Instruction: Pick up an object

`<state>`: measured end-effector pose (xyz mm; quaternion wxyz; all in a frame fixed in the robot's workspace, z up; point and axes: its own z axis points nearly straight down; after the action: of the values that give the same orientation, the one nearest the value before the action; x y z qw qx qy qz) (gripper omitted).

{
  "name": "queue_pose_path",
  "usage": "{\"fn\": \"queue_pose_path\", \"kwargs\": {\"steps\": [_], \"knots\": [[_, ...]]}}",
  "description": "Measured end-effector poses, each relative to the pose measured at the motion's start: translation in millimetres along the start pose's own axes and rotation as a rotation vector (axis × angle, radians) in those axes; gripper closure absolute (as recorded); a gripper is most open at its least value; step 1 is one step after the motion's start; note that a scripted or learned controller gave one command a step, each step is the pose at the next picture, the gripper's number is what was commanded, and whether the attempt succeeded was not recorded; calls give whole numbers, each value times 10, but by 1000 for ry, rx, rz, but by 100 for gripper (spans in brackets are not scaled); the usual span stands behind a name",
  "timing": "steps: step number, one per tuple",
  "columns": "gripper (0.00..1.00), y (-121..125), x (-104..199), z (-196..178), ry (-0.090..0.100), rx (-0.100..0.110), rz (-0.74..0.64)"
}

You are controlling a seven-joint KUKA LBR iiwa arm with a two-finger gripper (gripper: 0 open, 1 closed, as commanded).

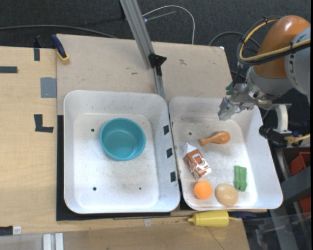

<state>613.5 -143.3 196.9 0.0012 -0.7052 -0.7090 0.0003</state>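
Observation:
My gripper (228,110) hangs over the far right corner of the right bin (261,139), above and slightly right of a toy chicken drumstick (216,138). Nothing shows between its fingers. In the same bin lie a small orange-and-white carton (197,163), an orange ball (202,190), a beige egg-like object (226,194) and a green piece (240,177). A teal bowl (122,138) sits in the left bin (73,139).
A yellow bottle (211,219) lies on the bench just in front of the right bin. A metal pole (141,30) slants in from the top to the gap between the bins. A yellow-and-blue clamp (60,48) rests at the board's far left corner.

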Motion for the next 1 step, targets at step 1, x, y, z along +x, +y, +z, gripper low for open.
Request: {"fn": "queue_pose_path", "kwargs": {"steps": [1], "knots": [[100,-89,522,54,0,1,0]]}}
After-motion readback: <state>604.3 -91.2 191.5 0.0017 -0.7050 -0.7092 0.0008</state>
